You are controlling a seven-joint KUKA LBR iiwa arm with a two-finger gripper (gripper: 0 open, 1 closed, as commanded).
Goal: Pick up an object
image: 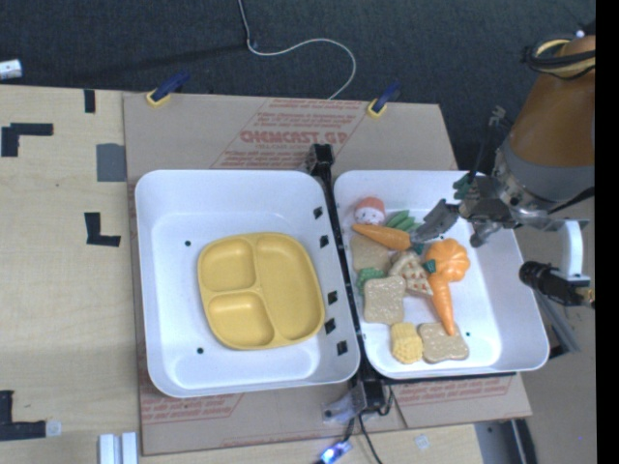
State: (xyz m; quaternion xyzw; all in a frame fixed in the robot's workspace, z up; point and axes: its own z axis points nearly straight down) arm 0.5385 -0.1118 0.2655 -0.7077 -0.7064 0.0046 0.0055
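Camera view showed the gripper [460, 222] above the right bin [503, 341], fingers spread apart around nothing. Toy foods [416, 283] lay below.

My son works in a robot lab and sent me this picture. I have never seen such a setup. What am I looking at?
One camera looks down at a slant on a bench with two white bins. The grey and orange thing at the right is a robot arm; its gripper hangs above the right bin, holding nothing. That bin holds toy food: two carrots, bread, corn. The left bin holds a yellow divided plate. The arm is meant to pick something up.
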